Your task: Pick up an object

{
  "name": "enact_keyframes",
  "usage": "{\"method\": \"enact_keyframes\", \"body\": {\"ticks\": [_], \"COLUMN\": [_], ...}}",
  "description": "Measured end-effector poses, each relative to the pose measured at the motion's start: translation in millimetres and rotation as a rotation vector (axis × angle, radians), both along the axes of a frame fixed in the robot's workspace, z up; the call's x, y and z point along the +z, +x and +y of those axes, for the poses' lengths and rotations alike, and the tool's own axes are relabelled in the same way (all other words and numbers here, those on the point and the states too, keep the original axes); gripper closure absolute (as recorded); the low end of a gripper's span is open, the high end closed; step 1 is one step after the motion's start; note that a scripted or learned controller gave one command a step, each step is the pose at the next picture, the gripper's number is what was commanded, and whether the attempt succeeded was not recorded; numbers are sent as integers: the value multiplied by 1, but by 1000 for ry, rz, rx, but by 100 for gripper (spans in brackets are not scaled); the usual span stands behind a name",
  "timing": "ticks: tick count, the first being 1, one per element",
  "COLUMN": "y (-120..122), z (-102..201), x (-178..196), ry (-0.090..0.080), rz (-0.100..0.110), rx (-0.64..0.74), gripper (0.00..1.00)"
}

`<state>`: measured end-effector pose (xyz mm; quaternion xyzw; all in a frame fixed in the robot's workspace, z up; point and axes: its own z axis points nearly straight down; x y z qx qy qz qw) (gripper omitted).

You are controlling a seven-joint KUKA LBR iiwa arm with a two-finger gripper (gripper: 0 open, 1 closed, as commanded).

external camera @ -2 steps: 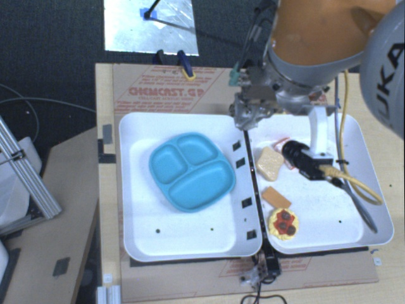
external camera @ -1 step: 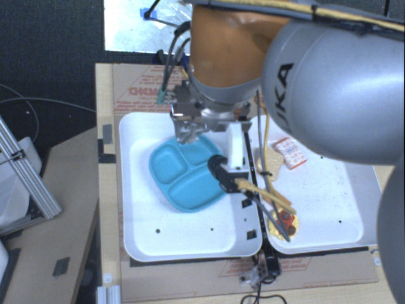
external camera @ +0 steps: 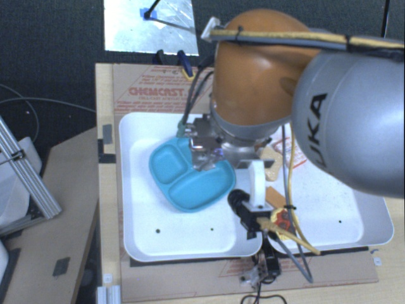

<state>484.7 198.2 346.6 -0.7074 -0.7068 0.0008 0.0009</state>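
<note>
Objects for picking are few: one blue divided plate (external camera: 190, 179) is seen lying flat in the left bin (external camera: 142, 233), toward its far right part. Much of the right bin (external camera: 354, 227) is hidden by the large grey and orange arm (external camera: 304, 94). The gripper (external camera: 204, 154) is placed over the plate's far edge; whether it is spread or pinching cannot be told. The grasp step seems underway; a firm pinch on the rim is called for next.

Bright, even light from overhead washes the white bins (external camera: 145, 233), with glare flaring on the foil sheet (external camera: 149, 18). The arm (external camera: 342, 100) looms soft, probably out of focus; background sits dark.
</note>
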Motion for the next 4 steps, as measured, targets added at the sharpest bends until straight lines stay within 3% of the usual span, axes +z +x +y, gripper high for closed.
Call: {"method": "enact_keyframes", "body": {"ticks": [1,2,3,4], "y": [2,10,55,55], "z": [-50,4,-58,-53], "x": [197,84,-18,0], "ry": [7,-2,-5,2], "rz": [-22,7,5,-6], "rx": [-2,9,-6,5], "gripper": [100,100,100,100]}}
